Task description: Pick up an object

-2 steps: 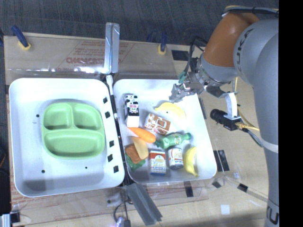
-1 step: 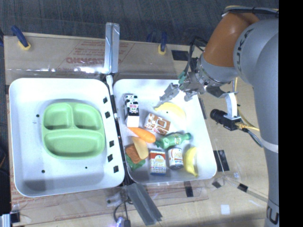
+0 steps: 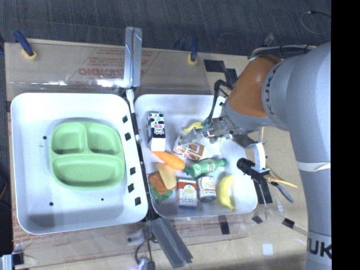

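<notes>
arm (image 3: 292, 94) reaching in from 3 o'clock over right bin (image 3: 169, 101) | gripper (image 3: 212, 129) hanging at bin's upper middle, spread: cannot tell | objects crowding bin's 6 o'clock half: carton (image 3: 156, 129), carrot (image 3: 170, 160), green bottle (image 3: 206, 166), can (image 3: 207, 188), banana (image 3: 226, 192) | open floor lying toward 12 o'clock wall | left bin (image 3: 25, 151) holding green tray (image 3: 88, 153)

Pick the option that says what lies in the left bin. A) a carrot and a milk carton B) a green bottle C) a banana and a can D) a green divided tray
D: the green divided tray sits alone in the left bin, while the banana, can, carrot, milk carton and green bottle all lie in the right bin.
</notes>
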`<state>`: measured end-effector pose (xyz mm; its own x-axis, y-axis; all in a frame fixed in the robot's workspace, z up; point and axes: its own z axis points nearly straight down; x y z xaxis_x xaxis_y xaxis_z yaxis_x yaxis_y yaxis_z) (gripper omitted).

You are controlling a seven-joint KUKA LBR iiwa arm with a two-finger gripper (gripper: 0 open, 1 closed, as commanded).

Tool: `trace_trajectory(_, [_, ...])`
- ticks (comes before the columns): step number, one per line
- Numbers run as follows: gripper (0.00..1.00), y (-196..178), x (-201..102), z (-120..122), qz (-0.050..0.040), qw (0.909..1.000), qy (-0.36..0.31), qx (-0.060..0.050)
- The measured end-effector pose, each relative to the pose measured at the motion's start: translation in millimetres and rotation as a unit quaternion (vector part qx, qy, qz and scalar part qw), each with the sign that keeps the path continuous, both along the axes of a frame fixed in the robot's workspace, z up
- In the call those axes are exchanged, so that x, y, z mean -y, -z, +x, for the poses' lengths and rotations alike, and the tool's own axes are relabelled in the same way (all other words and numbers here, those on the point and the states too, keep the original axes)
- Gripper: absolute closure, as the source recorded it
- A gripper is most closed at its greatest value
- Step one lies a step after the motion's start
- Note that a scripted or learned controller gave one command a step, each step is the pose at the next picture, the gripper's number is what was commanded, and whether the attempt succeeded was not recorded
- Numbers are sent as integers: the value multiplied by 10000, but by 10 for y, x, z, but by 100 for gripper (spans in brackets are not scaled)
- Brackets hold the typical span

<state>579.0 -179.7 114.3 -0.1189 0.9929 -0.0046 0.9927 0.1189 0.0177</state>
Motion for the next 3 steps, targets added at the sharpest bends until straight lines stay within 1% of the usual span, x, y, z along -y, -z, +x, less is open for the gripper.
trace_trajectory(1, [100, -120, -1, 20, -12, 10000, -23, 29])
trace_trajectory(2, [0, -113, -3, 16, -13, 10000, -26, 21])
trace_trajectory(3, [0, 222, -233, 592, 14, 9974, 709, -92])
